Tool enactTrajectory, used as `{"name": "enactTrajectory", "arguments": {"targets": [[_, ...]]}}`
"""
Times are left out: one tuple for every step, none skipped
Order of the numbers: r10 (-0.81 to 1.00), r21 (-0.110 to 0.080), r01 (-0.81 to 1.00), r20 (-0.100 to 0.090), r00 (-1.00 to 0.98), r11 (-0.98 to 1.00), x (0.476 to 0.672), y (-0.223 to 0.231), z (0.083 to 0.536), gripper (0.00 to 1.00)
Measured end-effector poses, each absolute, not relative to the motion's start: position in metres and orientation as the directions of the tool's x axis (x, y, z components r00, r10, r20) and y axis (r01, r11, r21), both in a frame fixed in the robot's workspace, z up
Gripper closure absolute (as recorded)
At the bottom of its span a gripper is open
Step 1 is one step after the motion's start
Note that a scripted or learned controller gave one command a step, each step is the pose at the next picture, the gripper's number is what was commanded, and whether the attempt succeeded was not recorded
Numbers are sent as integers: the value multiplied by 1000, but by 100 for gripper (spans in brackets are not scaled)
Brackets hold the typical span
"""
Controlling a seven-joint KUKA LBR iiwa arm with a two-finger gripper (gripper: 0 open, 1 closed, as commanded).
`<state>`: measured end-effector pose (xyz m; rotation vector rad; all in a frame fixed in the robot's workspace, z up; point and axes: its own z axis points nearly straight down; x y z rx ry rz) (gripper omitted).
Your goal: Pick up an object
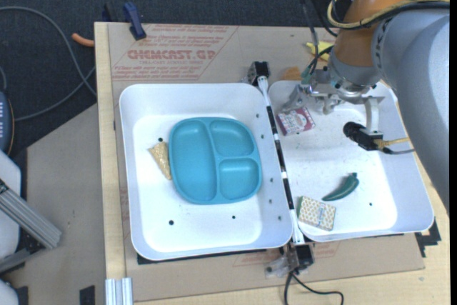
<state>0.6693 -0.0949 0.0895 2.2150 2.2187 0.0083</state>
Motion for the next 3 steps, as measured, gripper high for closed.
{"name": "enactTrajectory", "arguments": {"targets": [[1000, 10, 1000, -1, -1, 1, 668, -95, 90, 0], [1000, 12, 1000, -2, 1, -1, 660, -92, 90, 0], [1000, 9, 1000, -1, -1, 1, 666, -92, 89, 0]]}}
